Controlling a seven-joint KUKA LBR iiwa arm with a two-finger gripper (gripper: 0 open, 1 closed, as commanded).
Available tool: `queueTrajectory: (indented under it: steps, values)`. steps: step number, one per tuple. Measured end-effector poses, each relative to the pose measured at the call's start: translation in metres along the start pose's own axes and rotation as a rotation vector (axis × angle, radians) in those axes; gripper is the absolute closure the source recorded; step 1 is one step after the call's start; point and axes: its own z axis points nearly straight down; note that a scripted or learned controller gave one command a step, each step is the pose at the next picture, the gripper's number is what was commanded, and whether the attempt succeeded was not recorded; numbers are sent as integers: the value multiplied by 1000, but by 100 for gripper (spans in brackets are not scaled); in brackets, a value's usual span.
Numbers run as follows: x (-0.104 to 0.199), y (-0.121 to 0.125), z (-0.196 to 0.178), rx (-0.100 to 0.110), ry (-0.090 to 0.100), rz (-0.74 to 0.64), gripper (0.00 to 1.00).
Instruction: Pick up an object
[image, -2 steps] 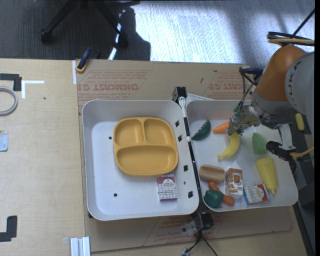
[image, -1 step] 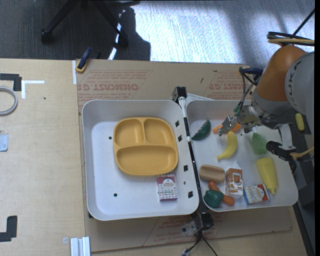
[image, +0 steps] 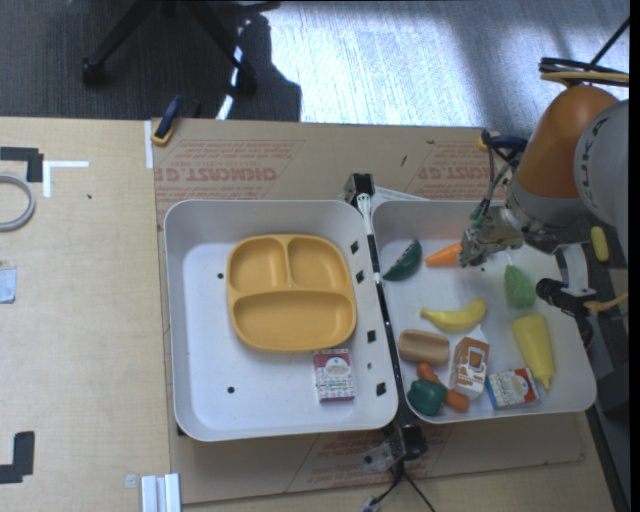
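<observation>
Brown cardboard (image: 300, 165), mirrored "CHICAST" print

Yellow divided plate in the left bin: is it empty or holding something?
Empty. All three compartments of the plate show bare yellow surface; the small box lies beside it on the bin floor, not on it.

cardboard sheet (image: 250, 165), chair base (image: 170, 45), carpet (image: 400, 60)

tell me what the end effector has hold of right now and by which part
Cannot be told. The end effector sits at the thick end of the carrot in the right bin, but a hold is not visible.
</observation>
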Motion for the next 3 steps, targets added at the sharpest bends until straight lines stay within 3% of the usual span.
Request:
queueTrajectory:
  steps: [1,2,3]
  values:
    - [0,0,0,0,0,0,0]
    - [13,-142,-3,3,3,126,0]
    - [13,-141,-13,-1,3,127,100]
